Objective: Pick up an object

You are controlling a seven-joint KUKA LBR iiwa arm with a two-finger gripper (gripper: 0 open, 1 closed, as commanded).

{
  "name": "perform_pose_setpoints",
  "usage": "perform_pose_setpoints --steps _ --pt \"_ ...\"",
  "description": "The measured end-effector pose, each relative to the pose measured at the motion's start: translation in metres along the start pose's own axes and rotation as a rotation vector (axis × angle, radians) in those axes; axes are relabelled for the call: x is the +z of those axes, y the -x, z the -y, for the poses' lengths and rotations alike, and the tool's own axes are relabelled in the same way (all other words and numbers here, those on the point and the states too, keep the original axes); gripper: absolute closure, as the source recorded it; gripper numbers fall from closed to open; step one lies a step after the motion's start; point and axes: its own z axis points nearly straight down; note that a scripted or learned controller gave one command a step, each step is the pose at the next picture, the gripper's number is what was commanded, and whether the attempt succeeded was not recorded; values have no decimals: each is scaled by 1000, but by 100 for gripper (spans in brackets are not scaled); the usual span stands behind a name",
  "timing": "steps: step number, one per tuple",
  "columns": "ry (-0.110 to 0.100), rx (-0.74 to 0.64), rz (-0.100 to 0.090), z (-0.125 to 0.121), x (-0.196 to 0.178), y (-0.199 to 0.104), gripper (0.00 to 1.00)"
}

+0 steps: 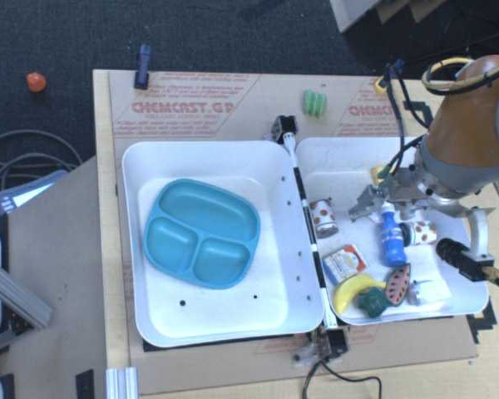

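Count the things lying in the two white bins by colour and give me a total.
Blue: 2, the divided plate in the left bin and the bottle in the right bin.
Yellow: 1, the banana.
Green: 1, the lump against the banana.
Red and white: 3, the cup, the packet, the can.
Brown: 1, the speckled piece.
Total: 8

arm (470,131): cut off at right edge | right bin (337,160): far corner hidden under arm
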Motion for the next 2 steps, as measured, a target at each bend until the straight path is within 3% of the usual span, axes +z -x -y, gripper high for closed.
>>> perform_pose_setpoints --steps 1,2 --pt "2 1 2 -37 43 55 0" --pt "-2 0 0 -32 107 78 0"
